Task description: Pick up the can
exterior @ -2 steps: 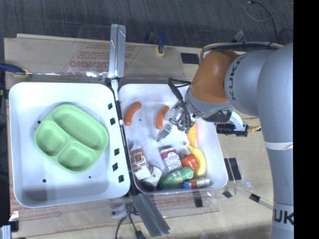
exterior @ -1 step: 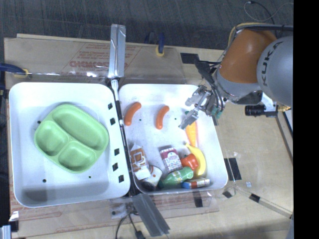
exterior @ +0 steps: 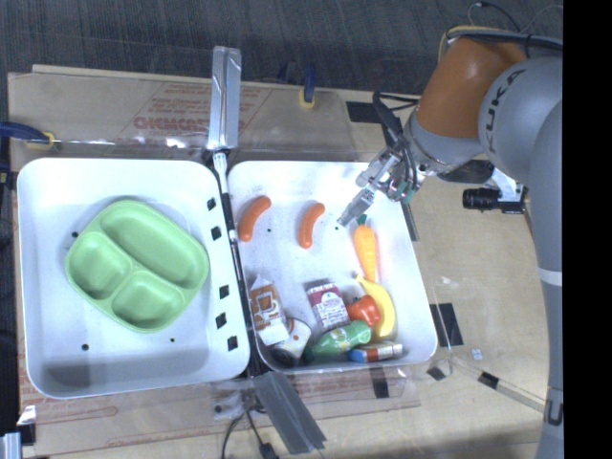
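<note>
So the can (exterior: 328,306) sits upright-ish in the lower middle of the right bin (exterior: 287,175), beside the tomato (exterior: 363,310). My gripper (exterior: 356,208) hangs up and right of it, over the carrot (exterior: 366,251); jaws narrow, holding nothing.

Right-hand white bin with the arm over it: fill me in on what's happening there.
The grey KUKA arm's gripper hovers over the right-hand white bin, near the top of an orange carrot. It holds nothing. The small brown-labelled can lies untouched by the bin's lower left wall, among other toy foods.
</note>
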You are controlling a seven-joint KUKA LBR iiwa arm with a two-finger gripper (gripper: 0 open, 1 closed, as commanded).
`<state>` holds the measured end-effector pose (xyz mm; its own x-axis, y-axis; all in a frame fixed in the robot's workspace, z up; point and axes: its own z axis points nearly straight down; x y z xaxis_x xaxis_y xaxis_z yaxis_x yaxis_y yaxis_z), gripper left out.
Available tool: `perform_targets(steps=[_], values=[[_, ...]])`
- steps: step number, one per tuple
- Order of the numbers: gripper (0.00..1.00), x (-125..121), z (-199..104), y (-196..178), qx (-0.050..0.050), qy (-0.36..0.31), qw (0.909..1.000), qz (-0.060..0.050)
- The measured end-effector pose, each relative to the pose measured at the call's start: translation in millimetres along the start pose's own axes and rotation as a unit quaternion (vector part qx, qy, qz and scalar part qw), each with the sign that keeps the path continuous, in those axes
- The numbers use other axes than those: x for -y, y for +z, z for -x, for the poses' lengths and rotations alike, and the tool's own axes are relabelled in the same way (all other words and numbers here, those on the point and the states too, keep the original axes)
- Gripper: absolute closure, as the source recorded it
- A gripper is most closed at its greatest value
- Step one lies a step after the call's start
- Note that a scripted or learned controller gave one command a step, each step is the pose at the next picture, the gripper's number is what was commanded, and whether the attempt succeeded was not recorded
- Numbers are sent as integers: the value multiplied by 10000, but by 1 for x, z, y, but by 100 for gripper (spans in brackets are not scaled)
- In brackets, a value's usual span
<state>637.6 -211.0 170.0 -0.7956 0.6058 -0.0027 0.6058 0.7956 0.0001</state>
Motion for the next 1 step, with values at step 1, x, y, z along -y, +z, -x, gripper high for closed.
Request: perform_targets(steps=[1], values=[[0, -33, -33, 8, -22, -356, 9994, -6]])
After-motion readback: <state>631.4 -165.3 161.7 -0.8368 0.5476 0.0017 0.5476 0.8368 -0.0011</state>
